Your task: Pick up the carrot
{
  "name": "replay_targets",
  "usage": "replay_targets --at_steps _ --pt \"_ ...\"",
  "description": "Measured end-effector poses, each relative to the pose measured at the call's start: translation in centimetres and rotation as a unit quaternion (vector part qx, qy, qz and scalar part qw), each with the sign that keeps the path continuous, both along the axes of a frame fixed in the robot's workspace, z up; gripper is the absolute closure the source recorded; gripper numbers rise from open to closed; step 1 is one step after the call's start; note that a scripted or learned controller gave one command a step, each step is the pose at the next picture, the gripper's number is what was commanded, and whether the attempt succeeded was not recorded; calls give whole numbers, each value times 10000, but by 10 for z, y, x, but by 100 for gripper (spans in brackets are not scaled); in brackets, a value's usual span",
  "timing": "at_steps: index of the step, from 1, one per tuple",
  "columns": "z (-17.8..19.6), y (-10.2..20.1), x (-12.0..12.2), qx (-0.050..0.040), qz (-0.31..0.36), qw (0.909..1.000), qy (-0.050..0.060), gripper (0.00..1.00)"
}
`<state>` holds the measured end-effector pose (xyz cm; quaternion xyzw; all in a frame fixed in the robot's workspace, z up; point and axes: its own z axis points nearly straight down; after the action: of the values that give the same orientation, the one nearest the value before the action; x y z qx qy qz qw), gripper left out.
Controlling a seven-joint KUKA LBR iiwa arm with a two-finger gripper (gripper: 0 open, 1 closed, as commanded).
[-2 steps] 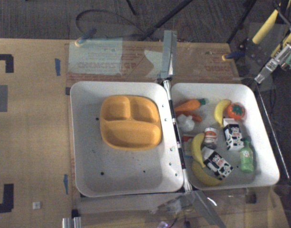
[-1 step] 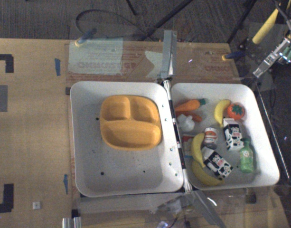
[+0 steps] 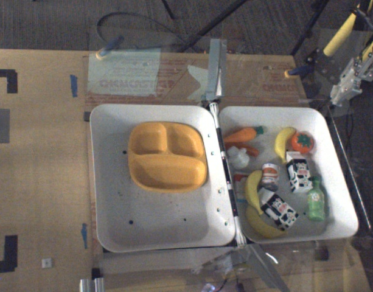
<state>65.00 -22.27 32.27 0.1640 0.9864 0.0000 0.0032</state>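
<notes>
The small orange carrot with a green top (image 3: 241, 135) lies in the right shallow white plastic bin (image 3: 341, 181), near that bin's far left corner, its green end pointing toward the curved yellow banana (image 3: 283, 142) beside it. A round orange-red tomato with a green stem (image 3: 302, 142) sits just right of that banana. Nearer the bin's front are two black-and-white milk cartons (image 3: 299, 175), a small tin can (image 3: 270, 176), a green bottle (image 3: 316, 201) and two more yellow bananas (image 3: 253, 190). The left white bin (image 3: 107, 181) holds an orange divided plate (image 3: 167, 156). The tool (image 3: 352, 81) hangs beyond the right bin's far right corner; I cannot tell how its opening stands.
</notes>
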Motion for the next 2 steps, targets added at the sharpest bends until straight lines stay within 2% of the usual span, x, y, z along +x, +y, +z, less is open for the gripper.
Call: replay_targets --at_steps 1,2 --pt "24 3 -17 -1 -78 10000 -12 100" --pt "-54 -1 -9 7 -359 9994 7 100"
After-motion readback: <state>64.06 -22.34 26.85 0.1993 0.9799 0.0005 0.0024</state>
